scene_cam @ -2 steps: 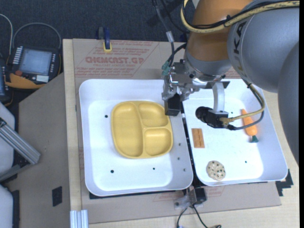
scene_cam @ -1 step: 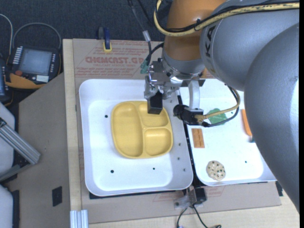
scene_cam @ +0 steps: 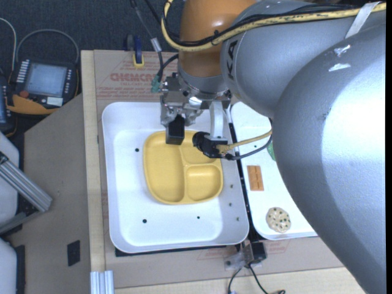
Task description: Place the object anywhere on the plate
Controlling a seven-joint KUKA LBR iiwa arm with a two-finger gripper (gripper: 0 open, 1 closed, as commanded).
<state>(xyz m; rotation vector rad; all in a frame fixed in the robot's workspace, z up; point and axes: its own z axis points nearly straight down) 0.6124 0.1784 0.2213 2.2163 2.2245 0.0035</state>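
A yellow plate [scene_cam: 180, 170] with divided compartments lies in the left white bin [scene_cam: 125, 182]. My gripper [scene_cam: 174, 130] hangs over the plate's far left rim, its dark tip just above the yellow surface. No object can be made out in it. A small round beige object with dark specks [scene_cam: 278, 219] rests in the right bin [scene_cam: 263, 228], near its front edge and well to the right of the gripper.
The grey arm covers most of the right bin and the upper right of the view. A small orange tag [scene_cam: 255, 177] lies in the right bin by the divider. A black cable fitting [scene_cam: 207, 144] hangs from the wrist over the plate's far right rim.
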